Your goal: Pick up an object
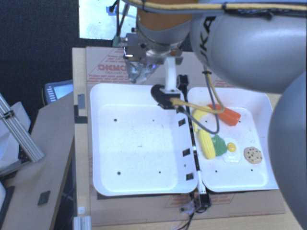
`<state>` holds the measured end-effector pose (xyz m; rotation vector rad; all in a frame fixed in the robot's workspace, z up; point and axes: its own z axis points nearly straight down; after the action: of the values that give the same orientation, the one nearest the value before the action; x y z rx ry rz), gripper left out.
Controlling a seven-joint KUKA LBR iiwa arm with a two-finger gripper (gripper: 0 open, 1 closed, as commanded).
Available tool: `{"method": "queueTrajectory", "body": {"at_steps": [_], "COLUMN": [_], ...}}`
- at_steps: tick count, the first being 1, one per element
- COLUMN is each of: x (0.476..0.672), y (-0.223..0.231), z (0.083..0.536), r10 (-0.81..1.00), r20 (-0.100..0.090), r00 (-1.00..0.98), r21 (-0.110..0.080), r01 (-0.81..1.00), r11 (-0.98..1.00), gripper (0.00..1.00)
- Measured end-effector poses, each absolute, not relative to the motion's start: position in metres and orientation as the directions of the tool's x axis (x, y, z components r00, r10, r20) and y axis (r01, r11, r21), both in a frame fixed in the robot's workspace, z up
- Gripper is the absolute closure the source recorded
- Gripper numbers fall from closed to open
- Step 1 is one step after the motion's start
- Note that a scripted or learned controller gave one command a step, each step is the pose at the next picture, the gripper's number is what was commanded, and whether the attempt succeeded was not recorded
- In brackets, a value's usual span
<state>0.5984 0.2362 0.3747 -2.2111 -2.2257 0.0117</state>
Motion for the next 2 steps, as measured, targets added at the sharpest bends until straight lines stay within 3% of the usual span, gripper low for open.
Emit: {"method": "queueTrajectory", "body": {"at_steps": [1,2], "x": [0.555,0.526], "y": [0.235,0.235], "z": [0.391,0.423], "r10": [1.0,1.0], "r20": [0.001,0.003], "r00": [-0.007,-0.007], "r21": [0.0,0.004], "r01": [1.0,1.0], "r11": [0.007,0.007], "gripper": [1.0,1.0]}}
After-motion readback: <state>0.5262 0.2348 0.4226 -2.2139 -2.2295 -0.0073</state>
